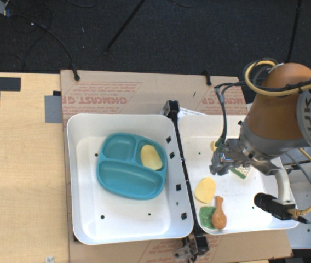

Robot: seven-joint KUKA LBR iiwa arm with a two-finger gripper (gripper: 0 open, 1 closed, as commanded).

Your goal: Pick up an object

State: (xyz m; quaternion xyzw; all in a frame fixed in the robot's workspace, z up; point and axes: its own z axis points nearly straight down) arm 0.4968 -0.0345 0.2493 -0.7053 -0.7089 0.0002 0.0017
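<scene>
1. The gripper (pixel 219 166) hangs low in the right bin (pixel 243 226), near its left wall. I cannot tell if it is released or clenched; nothing is visibly held.
2. The candidate things lie just nearer: a yellow piece (pixel 205 190), an orange drumstick toy (pixel 219 214) and a green item (pixel 206 214) at the near left corner.
3. In the left bin (pixel 84 147), a teal divided plate (pixel 132 166) carries a yellow item (pixel 151 158).
4. I judge the step is the approach. The next move probably calls for centring over one thing, then descending.
</scene>
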